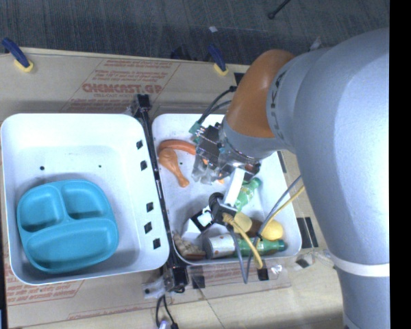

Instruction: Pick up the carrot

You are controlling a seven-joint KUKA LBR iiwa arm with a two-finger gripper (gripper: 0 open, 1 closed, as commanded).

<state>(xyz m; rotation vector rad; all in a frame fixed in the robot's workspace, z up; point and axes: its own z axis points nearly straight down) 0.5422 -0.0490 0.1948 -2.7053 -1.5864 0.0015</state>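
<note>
- Carrot (176,147) lies in the right bin (166,125), upper-left part, at about 9 o'clock from the gripper (207,170) and just beside it.
- A tan, drumstick-shaped piece (172,166) sits right below the carrot, at about 8 o'clock from the gripper; the two touch or overlap, can't separate them cleanly.
- Gripper is down inside the right bin; can't tell from this angle whether it's apart, together, or on anything.
- Count: 2 white bins, 1 arm (315,115), 1 carrot, 1 blue tray (66,223) with 3 compartments, 3 blue clamps on the board's far edge (17,55).
- Left bin (68,132): tray sits toward 7 o'clock.
- Right bin, 5 to 6 o'clock corner: a pile. I make out 1 yellow lemon-like item (272,231), 1 green bottle (246,192), 1 silvery can (219,244); the rest is too tangled to count.
- Arm covers the right bin's right rim and upper-right corner.
- Orange bits at the gripper's tip merge with its hardware; unreadable.
- Cables run across the pile, hiding parts of it.
</note>
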